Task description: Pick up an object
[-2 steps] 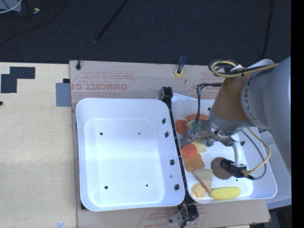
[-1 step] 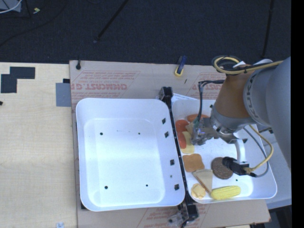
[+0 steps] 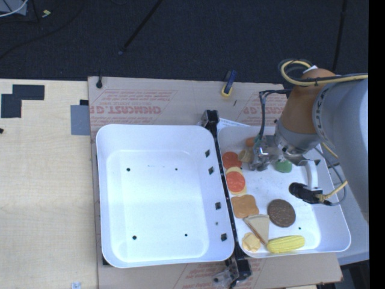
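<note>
The gripper (image 3: pixel 263 159) is lowered into the right bin (image 3: pixel 337 236) beside a green piece (image 3: pixel 284 167) — its grip cannot be judged; a confirmed hold is needed before lifting

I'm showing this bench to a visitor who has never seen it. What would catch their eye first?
Probably the big grey arm with its orange band, reaching in from the right and down into the right bin. Next, the colourful toy food crowded in that bin: a yellow corn cob near the front edge, a brown round cookie behind it, and red-orange slices along the left wall. The left bin is a broad white expanse beside it.
</note>
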`<state>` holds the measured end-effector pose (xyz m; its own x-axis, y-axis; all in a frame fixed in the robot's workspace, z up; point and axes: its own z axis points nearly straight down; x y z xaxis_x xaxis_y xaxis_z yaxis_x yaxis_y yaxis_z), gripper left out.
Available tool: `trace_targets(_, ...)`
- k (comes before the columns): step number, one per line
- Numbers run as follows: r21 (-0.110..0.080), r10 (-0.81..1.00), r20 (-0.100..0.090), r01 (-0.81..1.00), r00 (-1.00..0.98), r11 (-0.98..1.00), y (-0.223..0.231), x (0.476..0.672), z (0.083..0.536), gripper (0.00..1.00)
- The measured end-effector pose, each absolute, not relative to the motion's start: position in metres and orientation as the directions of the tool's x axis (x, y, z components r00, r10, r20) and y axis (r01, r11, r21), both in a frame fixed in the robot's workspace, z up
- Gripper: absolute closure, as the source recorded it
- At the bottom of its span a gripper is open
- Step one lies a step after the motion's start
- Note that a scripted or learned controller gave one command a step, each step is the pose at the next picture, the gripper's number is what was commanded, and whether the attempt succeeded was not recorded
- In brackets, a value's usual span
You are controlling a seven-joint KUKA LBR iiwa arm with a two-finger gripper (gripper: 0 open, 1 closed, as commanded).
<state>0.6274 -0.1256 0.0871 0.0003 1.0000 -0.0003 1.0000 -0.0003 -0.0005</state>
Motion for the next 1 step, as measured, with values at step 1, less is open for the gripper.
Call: trace_targets(1,0.000,1.000,0.000,1.000,0.000,0.000,-0.1519,0.6447,0.0878,1.00)
